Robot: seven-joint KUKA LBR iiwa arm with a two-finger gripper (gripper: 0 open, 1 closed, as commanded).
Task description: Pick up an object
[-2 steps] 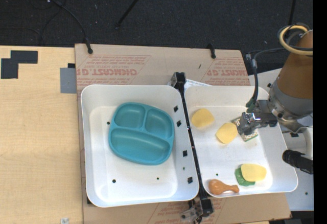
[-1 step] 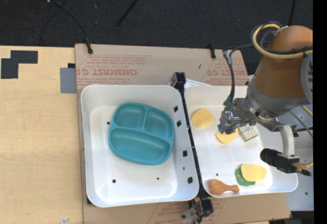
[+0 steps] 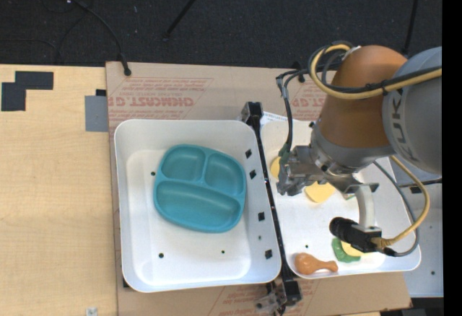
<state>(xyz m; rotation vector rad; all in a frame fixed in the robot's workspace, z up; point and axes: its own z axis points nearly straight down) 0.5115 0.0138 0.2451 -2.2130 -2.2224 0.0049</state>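
Observation:
My gripper (image 3: 290,179) hangs low over the left part of the right bin (image 3: 303,231), under the orange wrist band. A pale yellow flat piece (image 3: 318,193) lies just right of it, partly under the arm. A yellow object (image 3: 275,165) peeks out at the gripper's left. Near the bin's front edge lies an orange drumstick-shaped toy (image 3: 316,264). A green piece (image 3: 345,251) sits beside it, partly covered by a black and yellow part of the arm (image 3: 355,233).
The left bin (image 3: 137,249) holds a teal divided plate (image 3: 200,187). A black divider (image 3: 263,192) runs between the two bins. Cables (image 3: 289,112) loop off the arm over the right bin's back edge.

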